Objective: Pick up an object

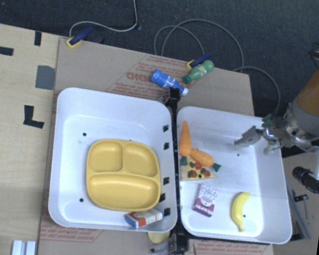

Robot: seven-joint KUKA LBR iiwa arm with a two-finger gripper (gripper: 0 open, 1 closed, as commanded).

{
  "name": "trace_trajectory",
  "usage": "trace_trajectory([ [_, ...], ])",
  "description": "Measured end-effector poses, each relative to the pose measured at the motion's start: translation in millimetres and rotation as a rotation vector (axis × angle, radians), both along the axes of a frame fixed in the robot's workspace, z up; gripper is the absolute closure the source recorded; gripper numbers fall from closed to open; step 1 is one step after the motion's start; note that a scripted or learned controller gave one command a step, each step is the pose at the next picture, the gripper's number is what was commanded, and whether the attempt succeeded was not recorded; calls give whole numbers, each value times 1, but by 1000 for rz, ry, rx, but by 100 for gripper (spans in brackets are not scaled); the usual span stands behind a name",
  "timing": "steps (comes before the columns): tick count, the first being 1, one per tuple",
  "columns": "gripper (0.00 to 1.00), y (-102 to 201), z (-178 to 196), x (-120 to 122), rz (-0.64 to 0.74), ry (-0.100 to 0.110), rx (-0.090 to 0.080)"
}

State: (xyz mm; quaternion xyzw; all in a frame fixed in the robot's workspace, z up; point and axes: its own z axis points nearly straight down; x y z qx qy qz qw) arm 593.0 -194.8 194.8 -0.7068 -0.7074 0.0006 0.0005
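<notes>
- Camera view, gripper (257, 140): we see it low over the upper right part of the right bin (275, 189), its two fingers spread apart with nothing between them.
- Right bin floor beneath it: bare white there; every candidate lies toward the near and left side from the gripper.
- Banana (240, 210): we judge it the handiest pick, lying almost straight toward the near edge from the gripper, long axis running far-to-near, well apart from its neighbours.
- Small pink-and-white box (206, 198): just left of the banana, lying flat.
- Carrots (192, 148) and pizza slice (197, 171): crowded against the bin's left wall, touching or overlapping one another, so harder to take singly.
- Left bin (69, 152): holds a yellow divided plate (123, 174) and a small packet (143, 218), farthest from the gripper.
</notes>
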Motion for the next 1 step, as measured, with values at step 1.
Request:
trace_trajectory([
  [1,0,-27,-112,-57,-4,1,-1],
])
